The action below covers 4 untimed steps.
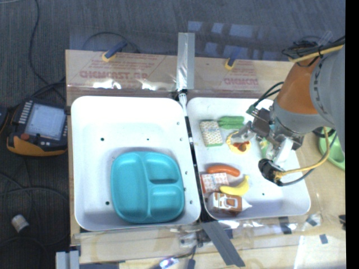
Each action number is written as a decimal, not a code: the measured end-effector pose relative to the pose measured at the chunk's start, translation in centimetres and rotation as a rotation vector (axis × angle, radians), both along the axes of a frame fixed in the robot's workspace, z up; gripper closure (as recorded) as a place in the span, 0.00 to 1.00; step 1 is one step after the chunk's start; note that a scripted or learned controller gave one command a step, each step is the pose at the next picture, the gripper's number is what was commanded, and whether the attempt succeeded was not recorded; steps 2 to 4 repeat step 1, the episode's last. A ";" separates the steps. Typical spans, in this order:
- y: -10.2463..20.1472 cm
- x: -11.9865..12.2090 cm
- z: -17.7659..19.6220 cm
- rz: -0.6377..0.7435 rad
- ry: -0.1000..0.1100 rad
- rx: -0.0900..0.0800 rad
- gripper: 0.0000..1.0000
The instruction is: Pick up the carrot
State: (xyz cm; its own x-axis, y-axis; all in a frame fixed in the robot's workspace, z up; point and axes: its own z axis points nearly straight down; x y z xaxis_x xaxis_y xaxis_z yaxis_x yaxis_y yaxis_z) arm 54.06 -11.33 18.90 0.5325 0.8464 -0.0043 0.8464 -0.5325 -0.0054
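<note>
1. Carrot (pixel 224 170) first: I count one, an orange stick lying roughly left to right on the floor of the right bin (pixel 291 203), toward the bin's left side and a little nearer than its middle.
2. From the one camera above the bench I count two white bins, side by side. The left bin (pixel 92 128) holds one teal divided tray (pixel 147 186), which sits in its near half.
3. In the right bin I count these besides the carrot: one speckled pale block (pixel 211 133) at the far left, one green piece (pixel 231 121) just right of that block, one banana (pixel 235 187) just near and right of the carrot, one red-and-white packet (pixel 215 180) touching the carrot's near side, and one brown carton (pixel 225 203) at the near edge.
4. My claw (pixel 242 139) hangs over the far middle of the right bin, my arm (pixel 305 94) reaching in from the right. A small yellow and red thing (pixel 240 145) lies right at the fingertips; what it is I cannot tell.
5. How far my claw is open I cannot tell, nor whether it grips anything.
6. The carrot lies nearer than my claw and slightly to its left, apart from it, with bare bin floor between the two.
7. One handheld pendant (pixel 38 128) with a screen lies on the floor left of the bench.
</note>
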 end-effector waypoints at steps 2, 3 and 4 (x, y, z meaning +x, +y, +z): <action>0.0 0.0 0.0 0.000 0.000 0.000 0.00; 0.0 0.0 0.0 0.000 0.000 0.000 0.00; 0.0 0.0 0.0 0.000 0.000 0.000 0.00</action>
